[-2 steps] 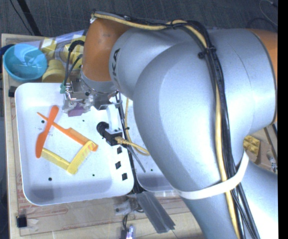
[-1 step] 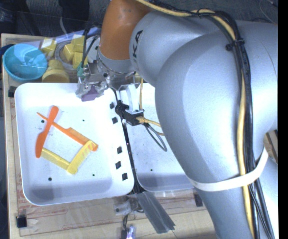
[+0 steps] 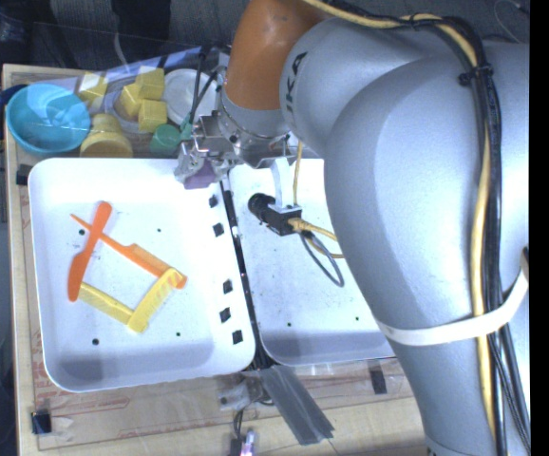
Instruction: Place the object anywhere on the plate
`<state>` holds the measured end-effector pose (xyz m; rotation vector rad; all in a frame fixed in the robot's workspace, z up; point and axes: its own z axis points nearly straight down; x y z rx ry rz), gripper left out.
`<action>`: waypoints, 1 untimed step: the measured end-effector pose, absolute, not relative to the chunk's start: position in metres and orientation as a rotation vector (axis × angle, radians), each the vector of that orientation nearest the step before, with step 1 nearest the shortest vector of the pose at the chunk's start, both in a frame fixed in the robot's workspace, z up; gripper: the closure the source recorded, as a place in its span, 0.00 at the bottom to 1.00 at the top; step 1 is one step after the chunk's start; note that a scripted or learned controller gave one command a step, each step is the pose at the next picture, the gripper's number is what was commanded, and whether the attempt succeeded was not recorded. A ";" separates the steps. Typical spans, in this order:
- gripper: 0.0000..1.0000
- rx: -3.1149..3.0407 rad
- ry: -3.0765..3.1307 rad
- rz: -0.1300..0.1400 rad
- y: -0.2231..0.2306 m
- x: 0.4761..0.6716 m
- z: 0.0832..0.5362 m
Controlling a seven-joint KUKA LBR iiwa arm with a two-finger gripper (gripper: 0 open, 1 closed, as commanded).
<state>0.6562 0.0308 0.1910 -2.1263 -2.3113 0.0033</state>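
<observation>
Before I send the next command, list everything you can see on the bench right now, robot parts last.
Bins: two, white, side by side on the bench.
Sticks: several, orange and yellow, lying as a rough frame in the left bin.
Bowl: one, blue, beyond the left bin's far corner.
Blocks: a few, yellow, in a heap of clutter next to the bowl.
Cap: one, green, at the edge of that heap.
Small piece: one, pale purple, at the left bin's far rim, right under the gripper; whether it is gripped, I cannot tell.
Plate: I cannot pick one out for sure.
Arm: one, grey with an orange band, over the right bin.
Gripper: one, at the far rim between the bins.
</observation>
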 end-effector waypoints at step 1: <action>1.00 -2.158 -2.282 0.002 -0.043 0.656 0.191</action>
